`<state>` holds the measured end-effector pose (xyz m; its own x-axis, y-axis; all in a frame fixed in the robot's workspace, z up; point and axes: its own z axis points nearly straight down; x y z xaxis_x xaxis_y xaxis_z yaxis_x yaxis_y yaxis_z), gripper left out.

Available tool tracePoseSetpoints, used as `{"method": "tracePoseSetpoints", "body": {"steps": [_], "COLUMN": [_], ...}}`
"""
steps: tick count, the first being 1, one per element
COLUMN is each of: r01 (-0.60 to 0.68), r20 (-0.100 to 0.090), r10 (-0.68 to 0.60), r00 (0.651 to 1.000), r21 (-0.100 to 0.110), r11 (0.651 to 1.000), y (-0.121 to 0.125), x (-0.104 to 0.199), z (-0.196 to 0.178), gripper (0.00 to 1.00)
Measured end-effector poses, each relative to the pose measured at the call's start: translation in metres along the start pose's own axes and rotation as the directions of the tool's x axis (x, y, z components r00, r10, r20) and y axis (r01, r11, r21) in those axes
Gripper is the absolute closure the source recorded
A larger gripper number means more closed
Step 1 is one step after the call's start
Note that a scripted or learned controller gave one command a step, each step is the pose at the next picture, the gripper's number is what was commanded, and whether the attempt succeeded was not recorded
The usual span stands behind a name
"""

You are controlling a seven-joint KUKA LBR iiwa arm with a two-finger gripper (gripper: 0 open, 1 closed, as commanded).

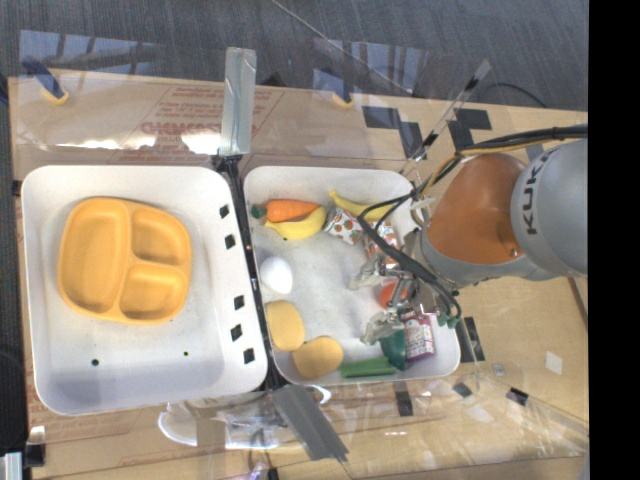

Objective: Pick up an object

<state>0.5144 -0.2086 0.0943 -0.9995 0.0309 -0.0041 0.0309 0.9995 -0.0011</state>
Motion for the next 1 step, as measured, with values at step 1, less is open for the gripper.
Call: {"method": "tracePoseSetpoints", "body": {"steps": [1], "r01": [-0.243], "r20": [-0.004], "r10": [0.243], "r00": [0.970], "r21": [-0.002], "r11": [0.970], "y": [-0.0006], "x": [0.0076], "z": [0.0011], "gripper": [0.00]}}
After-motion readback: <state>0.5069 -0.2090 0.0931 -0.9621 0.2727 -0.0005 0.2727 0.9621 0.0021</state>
